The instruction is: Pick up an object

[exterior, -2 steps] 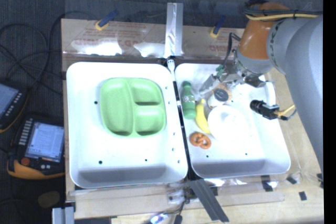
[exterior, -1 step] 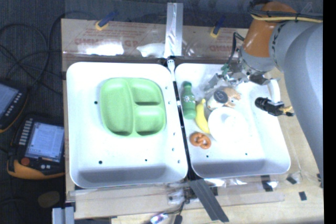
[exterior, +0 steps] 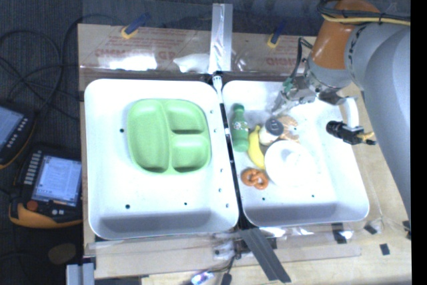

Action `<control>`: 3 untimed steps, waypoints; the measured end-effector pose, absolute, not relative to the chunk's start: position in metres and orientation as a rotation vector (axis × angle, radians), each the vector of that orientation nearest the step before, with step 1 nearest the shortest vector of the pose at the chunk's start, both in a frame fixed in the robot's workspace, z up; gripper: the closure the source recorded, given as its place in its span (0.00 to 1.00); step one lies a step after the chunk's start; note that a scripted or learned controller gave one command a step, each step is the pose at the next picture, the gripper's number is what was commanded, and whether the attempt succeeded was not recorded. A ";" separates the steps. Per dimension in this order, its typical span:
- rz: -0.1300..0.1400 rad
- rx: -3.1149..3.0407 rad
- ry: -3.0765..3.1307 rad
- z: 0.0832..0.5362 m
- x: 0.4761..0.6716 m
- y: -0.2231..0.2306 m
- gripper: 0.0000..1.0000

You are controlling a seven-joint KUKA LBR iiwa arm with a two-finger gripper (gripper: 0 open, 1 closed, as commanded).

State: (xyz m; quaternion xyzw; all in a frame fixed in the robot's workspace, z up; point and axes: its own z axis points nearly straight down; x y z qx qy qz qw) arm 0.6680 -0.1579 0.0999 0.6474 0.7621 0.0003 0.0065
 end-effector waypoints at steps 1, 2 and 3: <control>0.000 2.026 2.384 0.100 0.668 -0.158 0.00; 0.005 1.396 2.801 0.090 0.619 -0.132 0.00; 0.001 1.144 2.931 0.090 0.658 -0.175 0.00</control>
